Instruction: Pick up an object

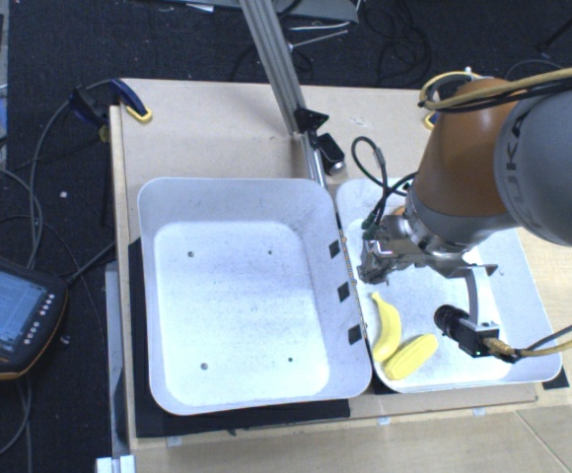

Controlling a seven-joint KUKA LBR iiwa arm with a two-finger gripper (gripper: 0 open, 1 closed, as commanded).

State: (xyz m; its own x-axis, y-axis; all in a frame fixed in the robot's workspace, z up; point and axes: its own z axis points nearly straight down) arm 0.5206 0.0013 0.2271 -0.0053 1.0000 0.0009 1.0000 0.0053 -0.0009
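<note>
Two white bins sit side by side on the bench [217, 126]. The left bin [237, 304] is the bigger one, with a broad speckled floor and raised rims all round. The right bin [511, 308] is narrower, and the arm [552, 166] hangs over most of its far half.

The bins meet at a shared edge carrying three small black tags [344, 291]; the gripper [373, 269] sits just right of that edge, so side room there is tight. There is more open floor toward the right bin's right wall.

A metal rail [276, 57] slants in from the far side and ends at the far end of the shared edge, close behind the wrist. A black cable [370, 161] loops beside it. A blue and yellow clamp [118, 97] sits on the far left bench corner, and a handheld controller [5, 313] lies off the bench to the left, well apart.

A banana [387, 325] lies in the near left corner of the right bin, just near of the gripper and close to the shared edge. A yellow oblong piece [409, 356] lies against the banana's near right side, by the near rim.

Can't tell whether the gripper is open or closed; nothing visibly held.
</note>
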